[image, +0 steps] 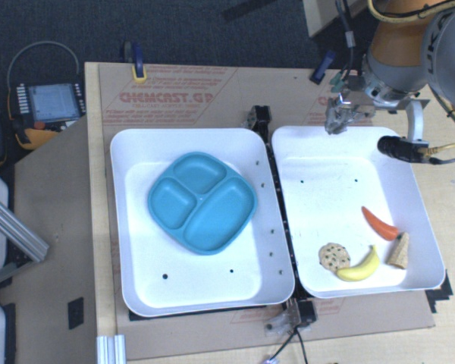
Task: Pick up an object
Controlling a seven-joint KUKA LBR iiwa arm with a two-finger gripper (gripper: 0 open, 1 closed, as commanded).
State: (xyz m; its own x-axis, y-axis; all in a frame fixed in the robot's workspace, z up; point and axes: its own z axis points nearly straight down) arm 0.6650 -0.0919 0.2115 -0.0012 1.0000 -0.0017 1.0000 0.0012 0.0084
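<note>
In the right bin (341, 165), near its front right corner, lie a yellow banana (360, 267), a round cookie (334, 256), an orange-red carrot (379, 222) and a tan wedge-shaped piece (399, 250). My gripper (338, 120) hangs over the far edge of the right bin, well away from these objects, with nothing visibly held. The grey arm with its orange band (398, 48) reaches in from the upper right.
The left bin (136, 271) holds a blue divided plate (202, 202). A black clamp (259, 117) sits between the bins at the far side. A small screen device (54, 101) lies off the bench at left.
</note>
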